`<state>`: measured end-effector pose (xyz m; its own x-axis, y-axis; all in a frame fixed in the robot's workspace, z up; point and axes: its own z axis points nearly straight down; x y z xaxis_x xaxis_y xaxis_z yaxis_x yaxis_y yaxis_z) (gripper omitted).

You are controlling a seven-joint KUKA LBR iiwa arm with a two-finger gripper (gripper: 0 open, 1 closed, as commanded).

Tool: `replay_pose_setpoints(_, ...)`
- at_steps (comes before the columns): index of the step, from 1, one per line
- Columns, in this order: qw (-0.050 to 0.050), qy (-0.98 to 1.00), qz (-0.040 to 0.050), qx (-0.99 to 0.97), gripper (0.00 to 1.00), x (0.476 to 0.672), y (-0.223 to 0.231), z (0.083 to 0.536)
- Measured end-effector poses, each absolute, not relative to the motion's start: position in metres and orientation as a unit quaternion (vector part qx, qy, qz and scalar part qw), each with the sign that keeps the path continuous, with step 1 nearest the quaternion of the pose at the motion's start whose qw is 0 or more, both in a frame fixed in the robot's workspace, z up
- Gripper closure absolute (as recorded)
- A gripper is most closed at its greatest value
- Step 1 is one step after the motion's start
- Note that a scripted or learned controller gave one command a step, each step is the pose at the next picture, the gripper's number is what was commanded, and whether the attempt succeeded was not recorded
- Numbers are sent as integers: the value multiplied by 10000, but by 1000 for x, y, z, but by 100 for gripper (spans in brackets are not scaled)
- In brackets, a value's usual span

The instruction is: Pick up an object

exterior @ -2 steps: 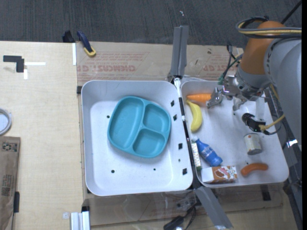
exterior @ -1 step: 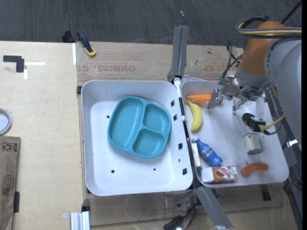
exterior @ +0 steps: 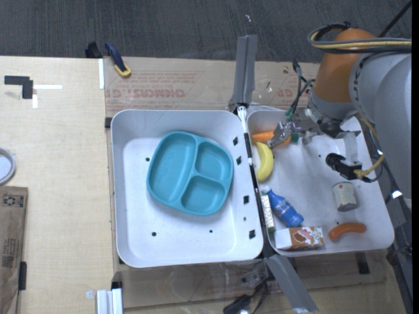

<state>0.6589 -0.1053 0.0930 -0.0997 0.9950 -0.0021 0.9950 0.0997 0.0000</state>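
In the right bin (exterior: 313,175), my gripper (exterior: 282,136) hangs low over the far left corner. An orange carrot-like piece (exterior: 262,137) lies just left of it, and a yellow banana (exterior: 264,160) sits below that along the left wall. Nothing shows between the fingers. Further forward in this bin lie a blue bottle (exterior: 283,209), a small printed carton (exterior: 301,238), an orange sausage (exterior: 347,230) and a short grey can (exterior: 345,196). A blue divided plate (exterior: 190,173) rests in the left bin (exterior: 122,195).
The two bins meet at a shared wall with a grey post (exterior: 245,70) behind it. On the bench to the left are a blue and yellow clamp (exterior: 118,60), a tape roll (exterior: 4,167) and a brown paper bag (exterior: 12,234).
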Motion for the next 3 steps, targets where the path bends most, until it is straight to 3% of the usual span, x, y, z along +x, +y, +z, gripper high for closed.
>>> replay_pose_setpoints(1,8,7407,-16,6719,100,659,-107,103)
replay_pose_setpoints(2,8,7406,-17,6720,0,658,-107,103)
replay_pose_setpoints(3,0,8086,-2,5884,0,636,-100,92)
